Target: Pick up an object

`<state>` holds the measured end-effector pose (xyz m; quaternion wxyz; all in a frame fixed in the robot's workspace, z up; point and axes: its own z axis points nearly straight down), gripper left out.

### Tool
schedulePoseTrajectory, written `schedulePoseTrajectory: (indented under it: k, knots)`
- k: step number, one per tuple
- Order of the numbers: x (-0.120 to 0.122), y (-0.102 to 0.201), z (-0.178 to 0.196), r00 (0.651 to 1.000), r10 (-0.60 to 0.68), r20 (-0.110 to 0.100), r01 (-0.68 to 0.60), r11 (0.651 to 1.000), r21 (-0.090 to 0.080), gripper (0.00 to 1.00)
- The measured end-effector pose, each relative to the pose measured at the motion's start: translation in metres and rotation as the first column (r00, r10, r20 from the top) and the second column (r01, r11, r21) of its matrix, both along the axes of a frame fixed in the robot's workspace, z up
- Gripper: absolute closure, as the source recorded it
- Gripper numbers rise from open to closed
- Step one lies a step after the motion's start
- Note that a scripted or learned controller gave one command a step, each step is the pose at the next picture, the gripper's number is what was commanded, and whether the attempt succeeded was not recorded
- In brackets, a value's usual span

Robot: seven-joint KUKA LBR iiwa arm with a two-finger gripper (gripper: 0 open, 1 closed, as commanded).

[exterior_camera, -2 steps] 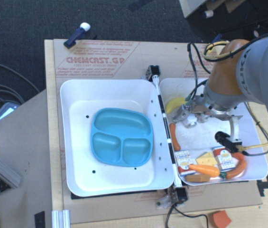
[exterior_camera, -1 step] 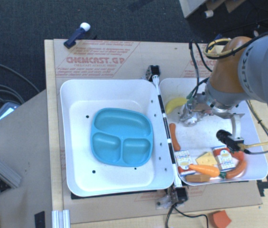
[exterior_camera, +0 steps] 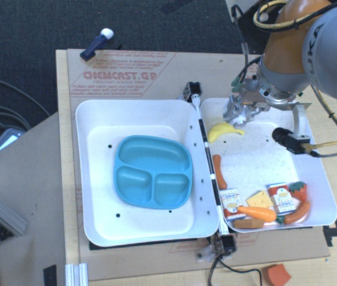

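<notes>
- The arm comes in from the far right, and its gripper (exterior_camera: pixel 240 115) hangs low over the far left corner of the right bin (exterior_camera: pixel 320 177), just above the yellow toy banana (exterior_camera: pixel 223 132).
- The banana lies on the bin floor close to the divider between the two bins, its curve humped toward the far side, its right tip just under the fingertips.
- From where I stand I cannot tell whether the fingers are spread or closed; nothing shows between them, so I would not say it has the banana.
- The banana looks like light, hollow plastic: stiff, smooth and a bit slippery, likely to skid or spin away if pinched near a tip.
- The best hold, I judge, is across the thick middle of the curve, fingers on its two long sides.
- At the near end of the same bin sits a heap of other play food: a carrot (exterior_camera: pixel 256 213), a cheese wedge (exterior_camera: pixel 262 199), sausages and small packets, well apart from the banana.
- The left bin (exterior_camera: pixel 96 121) carries a blue divided plate (exterior_camera: pixel 153 171).
</notes>
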<state>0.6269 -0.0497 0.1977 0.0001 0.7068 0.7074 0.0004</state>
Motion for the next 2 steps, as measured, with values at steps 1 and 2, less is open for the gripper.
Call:
schedulePoseTrajectory:
  k: [1,2]
  knots:
    - [-0.023,0.009,0.051,1.0,0.0,0.0,0.0,1.0,-0.001,1.0]
    - [-0.1,-0.005,0.078,1.0,-0.001,-0.004,0.001,1.0,0.0,1.0]
